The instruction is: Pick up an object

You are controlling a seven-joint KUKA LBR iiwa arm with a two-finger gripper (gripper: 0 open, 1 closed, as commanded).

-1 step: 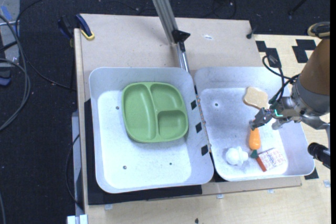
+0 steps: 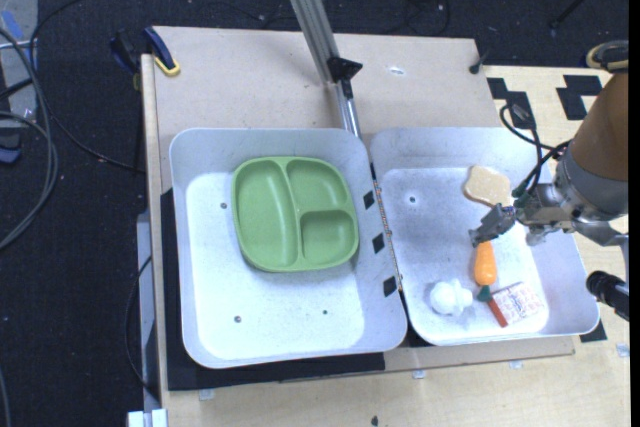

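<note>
Fingers (image 2: pixel 488 227) of the gripper (image 2: pixel 492 225) are pointing left and down into the right bin (image 2: pixel 420 205), and we are seeing them hovering just above the top end of the carrot (image 2: pixel 485 265); whether they are apart or together we cannot tell, and nothing is showing between them. We are reaching in with the arm (image 2: pixel 600 155) from the right, its orange band sitting above the grey wrist. Just beyond the gripper, toward the back of the bin, a tan slice of bread (image 2: pixel 486 183) is lying flat. Nearer the front, the carrot is lying upright in the view, with a white lump (image 2: pixel 449 296) just to its left and a red-and-white packet (image 2: pixel 515 303) just to its right. In the left bin (image 2: pixel 200 315) we are seeing a green divided plate (image 2: pixel 296 213) lying toward the back.
</note>
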